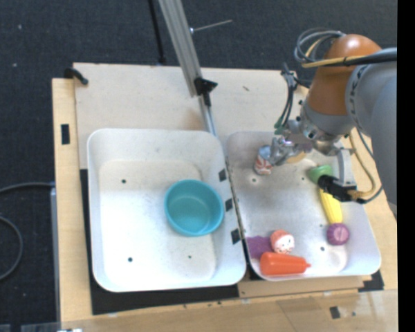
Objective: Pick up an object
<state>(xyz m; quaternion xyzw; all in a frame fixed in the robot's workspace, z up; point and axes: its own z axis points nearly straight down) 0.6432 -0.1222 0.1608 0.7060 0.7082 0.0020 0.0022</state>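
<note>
While the gripper (pixel 275 152) is lowered over the far end of the right bin (pixel 363 265), whether it is open or closed cannot be told — a small pale object (pixel 263 164) is seen just beside it. A corn cob (pixel 331 204), purple ball (pixel 337 234), carrot (pixel 283 263) and small round toy (pixel 283 241) are spread along the near side. A blue bowl (pixel 194 207) is seen in the left bin (pixel 104 151).

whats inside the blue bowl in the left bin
Nothing shows inside the blue bowl: its visible inner surface is plain blue. It sits alone in the left bin. Its near inner wall is hidden by its own rim, and what lies under it is covered.
</note>
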